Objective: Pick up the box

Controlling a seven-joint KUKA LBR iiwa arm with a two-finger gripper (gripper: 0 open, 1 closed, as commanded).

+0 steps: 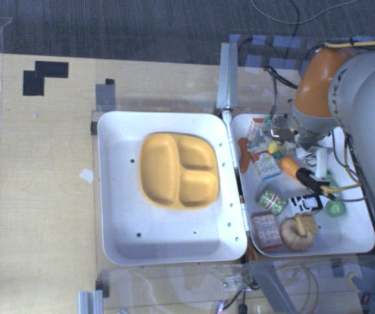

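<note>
nearest, a small pink box (266, 230) lay by a brown bun (298, 233) in the right bin (364, 241). farther back the gripper (277, 133) hung over the clutter, grip state impossible to tell. seemingly still approaching; next it needed alignment over the box.

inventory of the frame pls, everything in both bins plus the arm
left bin: 1, white, left half of bench
divided tray: 1, yellow, middle of left bin
right bin: 1, white, beside left bin
small box: 1, pink-red, front of right bin
can: 1, green, behind the box
round item: 1, tan, right of the box
carrot-like item: 1, orange, mid bin
carton: 1, white, back of bin
ball: 1, green, right side
arm: 1, grey with orange band, over right bin
</note>
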